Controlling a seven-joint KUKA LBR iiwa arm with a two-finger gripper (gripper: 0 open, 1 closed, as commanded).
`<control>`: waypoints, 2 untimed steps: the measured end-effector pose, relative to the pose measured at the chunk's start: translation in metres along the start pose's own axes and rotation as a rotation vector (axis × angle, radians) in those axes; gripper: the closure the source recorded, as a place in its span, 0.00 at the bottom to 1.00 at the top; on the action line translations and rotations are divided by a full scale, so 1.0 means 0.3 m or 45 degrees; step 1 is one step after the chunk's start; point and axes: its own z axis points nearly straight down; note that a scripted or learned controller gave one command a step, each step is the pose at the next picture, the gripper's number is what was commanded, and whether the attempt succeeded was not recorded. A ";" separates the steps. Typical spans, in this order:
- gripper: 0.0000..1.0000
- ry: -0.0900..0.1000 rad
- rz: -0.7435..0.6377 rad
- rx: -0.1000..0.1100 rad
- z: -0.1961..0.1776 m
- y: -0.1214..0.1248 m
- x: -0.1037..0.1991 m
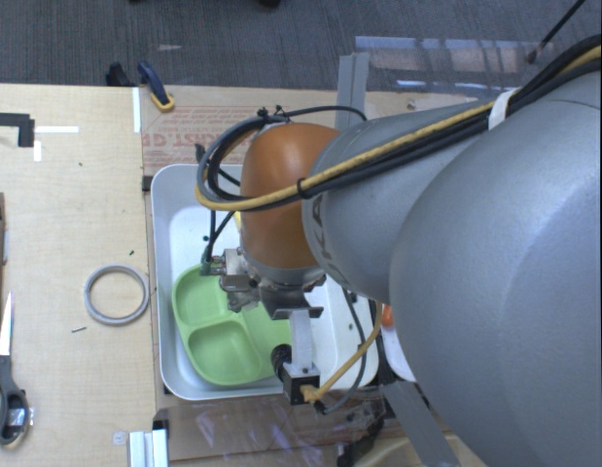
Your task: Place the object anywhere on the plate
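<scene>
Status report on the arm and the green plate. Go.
Arm low over the white bin, claw hidden under the wrist. Green divided plate in the bin, part covered by the arm. Object to place not made out.

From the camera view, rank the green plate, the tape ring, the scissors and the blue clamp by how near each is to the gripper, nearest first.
Measured from the gripper over the white bin:
1. Green plate, directly beneath it in the bin.
2. Tape ring, on the bench left of the bin.
3. Blue clamp, at the bench's far edge.
4. Scissors, at the left edge.
</scene>
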 end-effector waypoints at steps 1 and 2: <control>1.00 0.001 -0.005 -0.004 -0.391 0.002 -0.107; 1.00 0.000 -0.002 0.000 0.096 0.200 0.000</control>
